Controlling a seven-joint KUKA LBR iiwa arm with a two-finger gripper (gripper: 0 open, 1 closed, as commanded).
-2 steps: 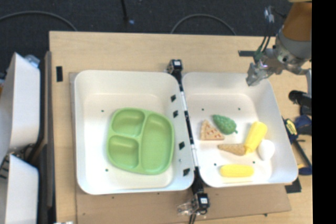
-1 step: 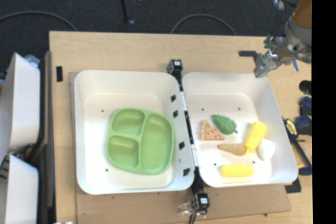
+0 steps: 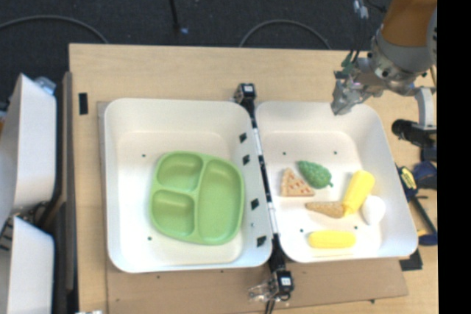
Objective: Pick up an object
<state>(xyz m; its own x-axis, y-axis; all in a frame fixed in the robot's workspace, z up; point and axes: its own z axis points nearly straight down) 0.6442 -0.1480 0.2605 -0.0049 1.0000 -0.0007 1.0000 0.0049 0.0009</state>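
Your gripper (image 3: 344, 101) hangs above the right bin's (image 3: 383, 132) far rim. Inside that bin you have a green leafy piece (image 3: 316, 173), a triangular slice (image 3: 296, 184), two yellow pieces (image 3: 358, 190) and a white egg (image 3: 373, 210). The left bin (image 3: 125, 129) holds a green divided tray (image 3: 197, 197).

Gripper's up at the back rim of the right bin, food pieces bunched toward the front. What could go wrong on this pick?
1. The yellow piece, white egg and brown wedge touch; a grasp may nudge neighbours or catch two.
2. The gripper hangs near the right bin's back rim; descending there likely closes on nothing.
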